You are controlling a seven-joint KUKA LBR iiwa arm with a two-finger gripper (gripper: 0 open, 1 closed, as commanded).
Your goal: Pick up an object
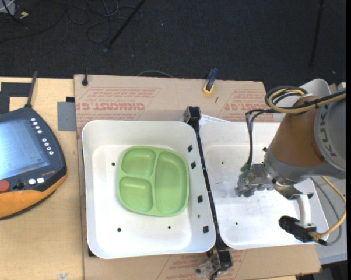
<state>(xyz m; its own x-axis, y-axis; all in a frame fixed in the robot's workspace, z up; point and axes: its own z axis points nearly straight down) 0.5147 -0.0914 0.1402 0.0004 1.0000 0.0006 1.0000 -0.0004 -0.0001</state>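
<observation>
Two shallow white bins are set side by side on a cardboard sheet point(164, 98), so that one serves as the source and the other as a free working area. The left bin point(99, 238) holds the only candidate for picking: a green divided plate point(153, 181), laid flat and right side up near the bin's middle, its three compartments facing the camera. It is kept apart from all four walls, which leaves room around its rim for an approach from above. The arm point(304, 142) is reached in from the right and is posed over the right bin point(234, 226), with the gripper point(246, 186) lowered close to that bin's floor, just right of the black divider point(200, 174) between the bins. The gripper is seen from above at a slant and its opening cannot be judged; no object is seen in it. The gripper and the plate are well apart, with the divider between them, so the pick is judged not yet begun. A flat plate with a low rim offers little to clamp; a grasp across one edge is judged the likeliest option. A handheld control pendant point(21, 162) is parked on the bench to the left, clear of the bins.
</observation>
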